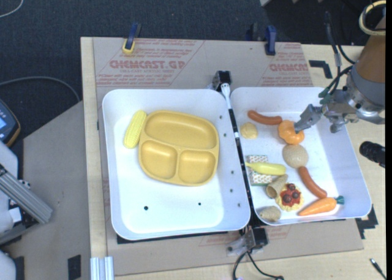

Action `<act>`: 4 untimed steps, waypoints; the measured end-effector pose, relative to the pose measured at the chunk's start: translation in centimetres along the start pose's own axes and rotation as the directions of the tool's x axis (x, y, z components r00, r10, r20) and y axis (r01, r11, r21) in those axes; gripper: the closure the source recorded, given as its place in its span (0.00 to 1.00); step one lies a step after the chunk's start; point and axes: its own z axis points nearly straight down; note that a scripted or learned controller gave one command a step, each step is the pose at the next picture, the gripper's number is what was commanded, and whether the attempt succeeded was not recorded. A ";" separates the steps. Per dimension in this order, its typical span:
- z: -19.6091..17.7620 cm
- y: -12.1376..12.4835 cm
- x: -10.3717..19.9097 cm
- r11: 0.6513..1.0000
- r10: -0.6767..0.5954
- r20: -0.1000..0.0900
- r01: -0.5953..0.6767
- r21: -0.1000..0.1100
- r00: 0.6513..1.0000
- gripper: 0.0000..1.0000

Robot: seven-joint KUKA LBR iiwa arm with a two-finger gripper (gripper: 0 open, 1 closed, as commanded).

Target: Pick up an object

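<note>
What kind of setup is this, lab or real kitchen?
Most likely a robot lab bench, not a kitchen: two white bins sit on a board held by clamps, the food looks like plastic toys, and cables trail over dark carpet. The arm's claw hangs over the right bin.

Even bright overhead light, soft shadows; mild glare on white bins (116, 150); gripper (304, 121) approx. blurred, maybe motion.

The arm (370, 70) reaches in from the right edge, over the right bin's far right corner, its wrist bent leftward. The gripper (303, 123) points down and left, hanging low above the bin's far middle; 1 grey finger (308, 117) shows clearly.
</note>
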 end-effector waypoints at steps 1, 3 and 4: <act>-0.8 0.3 0.0 1.000 -0.003 0.002 0.003 -0.015 1.000 0.00; 9.9 -0.6 -0.6 1.000 -0.003 0.001 0.003 -0.011 1.000 0.00; 13.7 -0.5 -0.5 1.000 -0.003 0.003 0.003 -0.015 1.000 0.00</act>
